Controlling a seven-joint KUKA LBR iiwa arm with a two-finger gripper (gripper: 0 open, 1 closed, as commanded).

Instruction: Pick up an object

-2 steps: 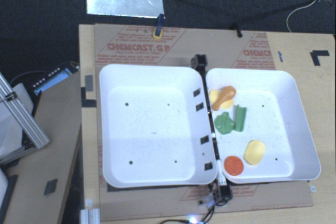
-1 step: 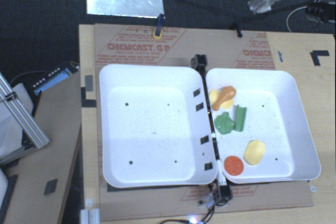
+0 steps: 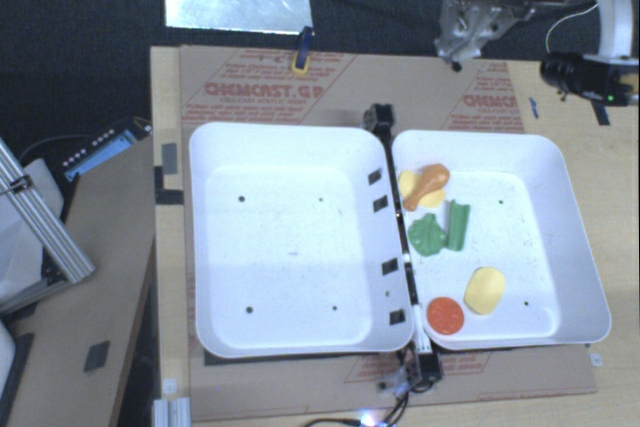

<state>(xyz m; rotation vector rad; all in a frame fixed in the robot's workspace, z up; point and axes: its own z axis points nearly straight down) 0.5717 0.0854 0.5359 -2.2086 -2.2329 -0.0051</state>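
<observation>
White plastic bins sit side by side on a cardboard-covered tabletop, the left bin bare of toys, the right bin holding small play-food pieces along its left half: an orange drumstick, a green leafy piece touching a green stick, a yellow lump and a red disc. The gripper hangs above the tabletop beyond the right bin's far rim, nothing seen in its grasp; whether the jaws stand apart cannot be told. The drumstick, the nearest candidate, lies toward the camera from the jaws, its long axis running diagonally, so a descent into the bin looks necessary.
</observation>
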